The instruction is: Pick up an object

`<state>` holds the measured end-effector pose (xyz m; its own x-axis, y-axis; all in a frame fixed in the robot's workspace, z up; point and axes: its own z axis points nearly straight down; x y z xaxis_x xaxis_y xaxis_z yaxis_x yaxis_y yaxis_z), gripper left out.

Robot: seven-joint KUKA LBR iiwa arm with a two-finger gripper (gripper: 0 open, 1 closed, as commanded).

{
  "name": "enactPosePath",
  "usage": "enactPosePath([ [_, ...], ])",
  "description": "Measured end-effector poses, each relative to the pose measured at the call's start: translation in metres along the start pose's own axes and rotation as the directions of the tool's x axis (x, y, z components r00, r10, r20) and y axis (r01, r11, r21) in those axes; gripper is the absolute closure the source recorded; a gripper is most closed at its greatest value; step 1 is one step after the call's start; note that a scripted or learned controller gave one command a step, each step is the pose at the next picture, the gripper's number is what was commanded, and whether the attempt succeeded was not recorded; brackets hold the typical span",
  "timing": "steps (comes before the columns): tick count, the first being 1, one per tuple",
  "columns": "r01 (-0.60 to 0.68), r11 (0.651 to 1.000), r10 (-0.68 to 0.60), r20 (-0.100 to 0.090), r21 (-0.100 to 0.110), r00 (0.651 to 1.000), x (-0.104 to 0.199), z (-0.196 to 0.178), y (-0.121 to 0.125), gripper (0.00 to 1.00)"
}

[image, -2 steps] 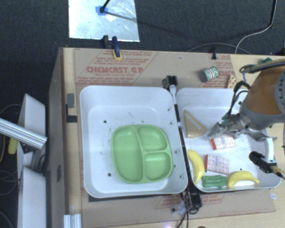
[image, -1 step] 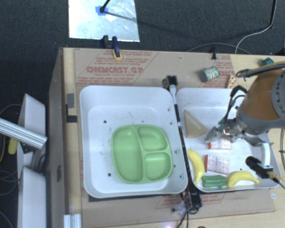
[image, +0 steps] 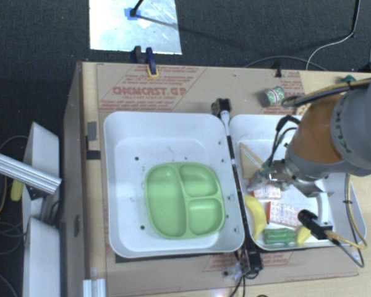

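Camera view: the gripper [image: 264, 177] hangs low in the right bin [image: 247, 129], over a cluster of items; whether it is clenched or released I cannot tell. Just beside and below it lie a curved, smooth banana [image: 255, 214], flat printed packets [image: 282, 213] and a green block [image: 278, 236]. Crowding could make it nudge or pinch two items, and slick flat packets may slip. The left bin [image: 130, 129] holds a glossy green tray [image: 184, 200] with three compartments.

One fixed camera looks down aslant on both white bins [image: 173, 125] from above.
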<state>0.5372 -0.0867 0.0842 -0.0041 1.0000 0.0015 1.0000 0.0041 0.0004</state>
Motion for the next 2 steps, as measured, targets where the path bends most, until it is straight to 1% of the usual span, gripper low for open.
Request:
enactPosePath([
  [1,-0.001,1.000,0.001,0.002,-0.002,1.000,-0.004,-0.001,0.063,0.00],
  [2,-0.002,1.000,0.002,0.002,-0.002,1.000,-0.023,-0.001,0.063,0.00],
])
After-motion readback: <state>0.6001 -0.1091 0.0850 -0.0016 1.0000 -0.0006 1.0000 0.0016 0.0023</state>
